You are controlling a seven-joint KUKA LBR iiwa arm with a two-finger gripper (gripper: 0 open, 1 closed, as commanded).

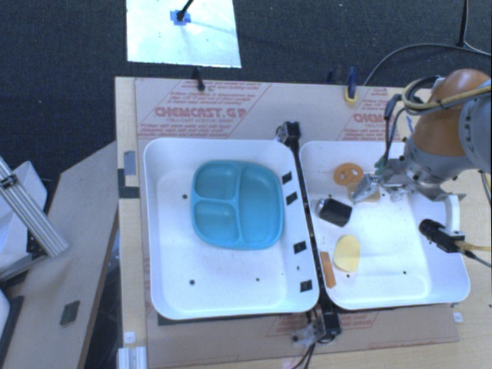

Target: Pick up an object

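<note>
Claw (364, 190) hovers low in your right bin (400, 283), beside the orange disc (348, 174); whether it's parted, you can't tell.

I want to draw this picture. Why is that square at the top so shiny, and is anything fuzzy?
In the camera view, the pale square sheet above the bench glares almost white from overhead light. The blue plate in the left bin looks sharp and evenly lit. The gripper over the right bin looks a little soft, so its small parts are hard to make out.
</note>
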